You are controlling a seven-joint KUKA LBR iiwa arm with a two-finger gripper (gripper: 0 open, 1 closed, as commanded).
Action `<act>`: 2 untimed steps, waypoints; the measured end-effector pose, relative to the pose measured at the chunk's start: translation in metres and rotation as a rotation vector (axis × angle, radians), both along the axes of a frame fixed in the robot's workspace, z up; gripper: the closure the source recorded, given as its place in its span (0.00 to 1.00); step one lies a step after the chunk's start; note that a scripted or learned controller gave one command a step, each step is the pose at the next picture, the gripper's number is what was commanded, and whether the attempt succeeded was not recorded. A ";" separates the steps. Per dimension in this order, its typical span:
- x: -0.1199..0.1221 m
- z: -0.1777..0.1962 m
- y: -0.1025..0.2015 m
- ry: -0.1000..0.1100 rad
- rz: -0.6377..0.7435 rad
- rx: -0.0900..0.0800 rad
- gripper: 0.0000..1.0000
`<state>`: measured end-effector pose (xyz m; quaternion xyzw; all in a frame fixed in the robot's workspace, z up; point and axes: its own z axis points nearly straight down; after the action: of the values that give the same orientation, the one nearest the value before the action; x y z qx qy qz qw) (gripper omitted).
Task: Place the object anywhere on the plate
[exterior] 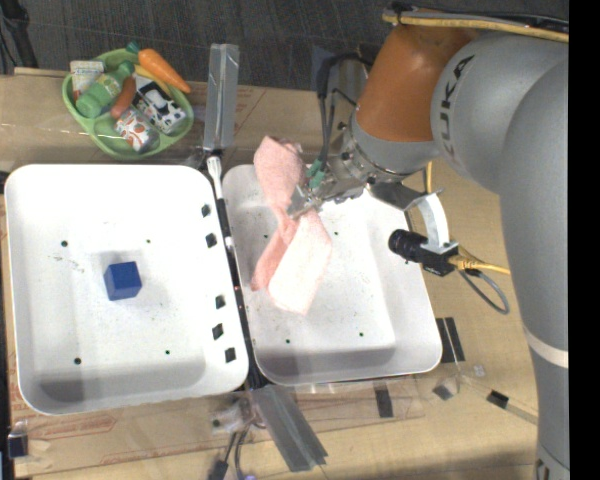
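A pink cloth [292, 258] lies stretched in the right bin [380, 338], running from the bin's back-left corner toward its middle. My gripper [305, 198] is down over the cloth's middle, and its fingers are pinched on a bunched fold of the fabric. The cloth's upper part [278, 163] rises over the bin's back rim. A blue cube [123, 279] sits alone on the floor of the left bin [40, 368]. A green plate-like bowl [90, 128] stands behind the left bin, piled with toy food.
The arm's orange band and grey body [450, 78] hang over the right bin's back-right part. A black cable fitting [420, 248] juts over that bin's right side. A grey divider strip [220, 98] stands between the bins at the back.
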<state>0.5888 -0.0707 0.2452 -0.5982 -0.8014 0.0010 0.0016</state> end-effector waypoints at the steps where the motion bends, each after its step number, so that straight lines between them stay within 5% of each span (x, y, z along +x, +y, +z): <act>1: 0.000 -0.014 0.003 0.001 0.009 0.000 1.00; 2: -0.027 -0.024 0.049 0.002 0.414 0.001 1.00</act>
<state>0.5614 -0.0220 0.2212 -0.4208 -0.9071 0.0014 0.0023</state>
